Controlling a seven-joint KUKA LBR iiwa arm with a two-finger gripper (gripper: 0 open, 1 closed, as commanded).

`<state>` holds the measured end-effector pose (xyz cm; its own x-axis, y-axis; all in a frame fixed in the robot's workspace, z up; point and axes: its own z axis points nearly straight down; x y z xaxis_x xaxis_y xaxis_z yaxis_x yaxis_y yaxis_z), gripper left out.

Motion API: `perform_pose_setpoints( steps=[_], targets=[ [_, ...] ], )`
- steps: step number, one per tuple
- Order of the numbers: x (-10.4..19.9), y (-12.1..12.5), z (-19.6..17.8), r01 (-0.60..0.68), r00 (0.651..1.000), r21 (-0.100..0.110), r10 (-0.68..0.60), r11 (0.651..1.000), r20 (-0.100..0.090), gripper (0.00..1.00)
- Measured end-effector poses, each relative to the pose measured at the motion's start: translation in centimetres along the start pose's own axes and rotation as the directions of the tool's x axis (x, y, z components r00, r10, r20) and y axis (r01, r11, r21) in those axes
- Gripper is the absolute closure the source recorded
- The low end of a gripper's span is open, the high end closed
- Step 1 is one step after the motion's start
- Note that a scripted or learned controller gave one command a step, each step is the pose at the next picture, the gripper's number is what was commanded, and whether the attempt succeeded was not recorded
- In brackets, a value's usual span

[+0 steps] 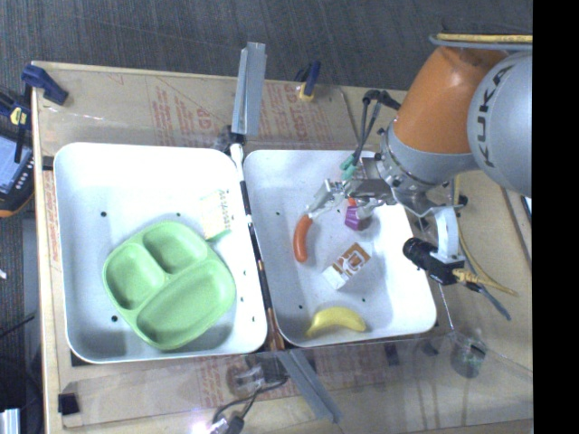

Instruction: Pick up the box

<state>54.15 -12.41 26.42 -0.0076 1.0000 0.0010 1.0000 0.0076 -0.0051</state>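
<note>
One box [349, 263], one banana [337, 321], one sausage [301, 239], one green tray [169, 283].

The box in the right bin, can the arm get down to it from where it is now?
Probably yes. The box lies flat with open floor around it, apart from the sausage and banana, and the gripper hangs just above and behind it.

Grey arm [507, 116] lettered KUKA, orange band, cables trailing its metal wrist.
</note>
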Motion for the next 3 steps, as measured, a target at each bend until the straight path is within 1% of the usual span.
perform_pose_setpoints(
  steps=[1,2,3],
  targets=[
    [-7.1,1.9,3.9,-0.039,0.999,-0.001,0.039,0.999,0.003,0.0],
    [-8.2,4.0,1.8,0.038,0.999,-0.004,-0.038,0.999,0.001,0.0],
    [-8.4,7.3,9.3,0.057,0.998,0.0,-0.057,0.998,0.001,0.0]
  ],
)
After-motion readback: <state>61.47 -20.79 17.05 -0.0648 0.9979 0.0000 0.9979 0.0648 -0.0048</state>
